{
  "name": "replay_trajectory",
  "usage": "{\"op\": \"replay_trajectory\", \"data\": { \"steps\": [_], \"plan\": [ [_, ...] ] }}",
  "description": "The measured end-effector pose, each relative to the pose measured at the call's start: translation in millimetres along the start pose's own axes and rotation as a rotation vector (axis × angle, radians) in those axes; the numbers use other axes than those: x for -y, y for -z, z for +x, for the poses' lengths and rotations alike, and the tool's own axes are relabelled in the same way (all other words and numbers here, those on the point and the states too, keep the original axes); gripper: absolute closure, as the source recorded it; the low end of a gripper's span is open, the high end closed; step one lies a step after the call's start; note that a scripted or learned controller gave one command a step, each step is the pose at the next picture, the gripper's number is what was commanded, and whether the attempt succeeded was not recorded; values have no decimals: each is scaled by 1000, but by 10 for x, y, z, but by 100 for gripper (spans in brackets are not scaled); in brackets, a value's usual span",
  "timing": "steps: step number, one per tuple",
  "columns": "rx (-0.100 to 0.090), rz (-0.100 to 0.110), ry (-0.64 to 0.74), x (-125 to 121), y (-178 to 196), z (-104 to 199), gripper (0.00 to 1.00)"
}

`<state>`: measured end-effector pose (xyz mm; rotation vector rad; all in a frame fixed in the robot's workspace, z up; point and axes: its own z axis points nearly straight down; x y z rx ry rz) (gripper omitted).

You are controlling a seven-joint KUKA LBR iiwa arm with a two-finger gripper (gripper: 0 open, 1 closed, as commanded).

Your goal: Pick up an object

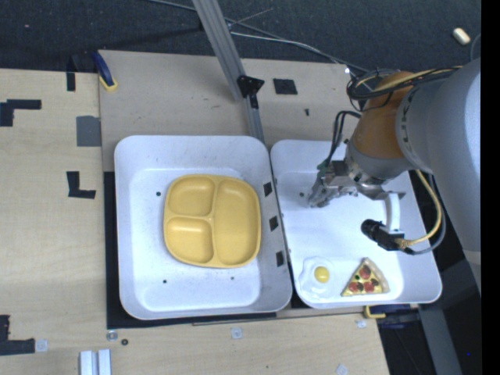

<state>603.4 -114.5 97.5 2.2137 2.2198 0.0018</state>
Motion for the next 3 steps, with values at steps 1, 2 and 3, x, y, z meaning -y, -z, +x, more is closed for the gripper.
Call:
{"op": "replay_trajectory", "data": {
  "steps": [1,2,3],
  "plan": [
    [-3,3,-1,-71,456,-43,100],
    [-4,3,0,-57,948,56,100],
    [-4,3,-1,-66,1271,58,100]
  ]
}}
